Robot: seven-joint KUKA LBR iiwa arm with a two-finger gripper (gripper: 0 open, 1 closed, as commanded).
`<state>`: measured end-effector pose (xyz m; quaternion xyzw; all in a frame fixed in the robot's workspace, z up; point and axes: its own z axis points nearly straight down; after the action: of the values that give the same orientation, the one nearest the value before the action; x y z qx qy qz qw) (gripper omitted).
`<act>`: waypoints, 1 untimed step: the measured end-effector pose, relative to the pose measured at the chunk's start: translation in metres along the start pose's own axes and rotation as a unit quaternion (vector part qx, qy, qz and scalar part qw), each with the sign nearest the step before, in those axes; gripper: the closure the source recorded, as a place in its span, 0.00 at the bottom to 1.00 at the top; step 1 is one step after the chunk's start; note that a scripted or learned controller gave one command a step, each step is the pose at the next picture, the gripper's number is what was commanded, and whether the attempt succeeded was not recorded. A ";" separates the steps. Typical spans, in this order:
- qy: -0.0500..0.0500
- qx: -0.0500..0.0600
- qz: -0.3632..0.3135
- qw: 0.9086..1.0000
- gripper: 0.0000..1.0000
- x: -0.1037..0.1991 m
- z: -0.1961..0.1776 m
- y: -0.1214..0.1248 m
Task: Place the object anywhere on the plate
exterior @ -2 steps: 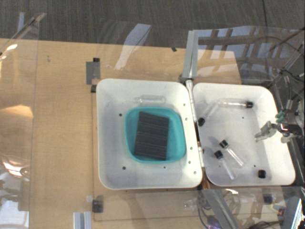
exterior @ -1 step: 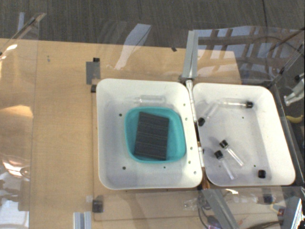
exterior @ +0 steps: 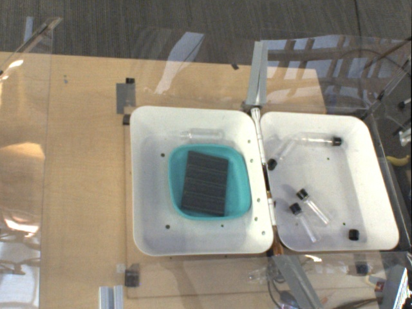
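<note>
Where the bench (exterior: 71,192) comes nearest the camera, its pale wood-grain top carries a small dark bracket (exterior: 132,276) just off the left bin's front corner. Grey metal struts (exterior: 293,288) cross below the seam between the bins.

The left bin (exterior: 147,227) is smooth white plastic, shallow and square with rounded corners. In its middle sits the plate (exterior: 239,197), a glossy teal dish, squarish, with soft corners and a raised rim. The object (exterior: 205,183) lies flat on the plate, well inside the rim. It is a dark grey rectangular slab, matte, ribbed with fine crosswise lines, its long side running front to back and leaning slightly to the right.

The right bin (exterior: 376,179) has the same white shell and touches the left one along a hinge-like seam. Scattered on its floor are thin clear tubes with black caps. Two short tubes (exterior: 310,208) lie close together near the front, with a lone black cap (exterior: 353,235) at the front right corner. A longer tube (exterior: 317,140) lies along the back wall, and another (exterior: 282,153) slants beside the seam.

Beyond the bins a second dark bracket (exterior: 129,95) stands at the left bin's far corner, and a grey metal post (exterior: 257,69) rises from the seam. Pale glare patches lie across the wood, perhaps reflections off a clear sheet. Farthest back is a dark, finely ribbed floor (exterior: 161,5).
</note>
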<state>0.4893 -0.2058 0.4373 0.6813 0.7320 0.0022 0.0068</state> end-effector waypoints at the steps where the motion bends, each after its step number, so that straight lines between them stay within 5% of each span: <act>1: 0.000 0.000 0.063 0.998 0.00 0.000 0.000 0.000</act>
<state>0.4892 -0.2058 0.4376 0.7260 0.6877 0.0025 0.0067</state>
